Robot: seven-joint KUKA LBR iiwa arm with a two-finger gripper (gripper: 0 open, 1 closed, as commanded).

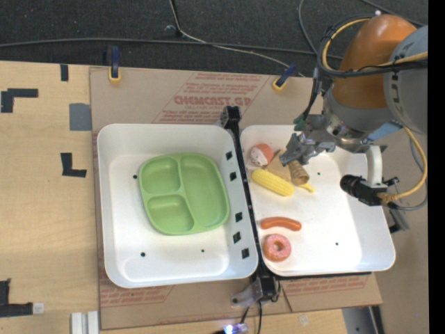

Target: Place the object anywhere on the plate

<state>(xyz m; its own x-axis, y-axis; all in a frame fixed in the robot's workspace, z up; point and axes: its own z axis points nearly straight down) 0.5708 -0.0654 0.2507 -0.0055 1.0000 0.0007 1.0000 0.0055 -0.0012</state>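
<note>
Sitting side by side on brown cardboard (208,99): two white bins (115,186), black cable (208,40) trailing behind, orange clamps (113,72) gripping.

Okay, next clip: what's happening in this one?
A grey arm with an orange band reaches in from the right, its gripper low over the right bin, near the back among the toy food. Beside it lie a corn cob, a round red and white piece and a brown item; a hot dog and pink donut sit nearer the front. The green divided plate in the left bin has no food on it yet.
</note>
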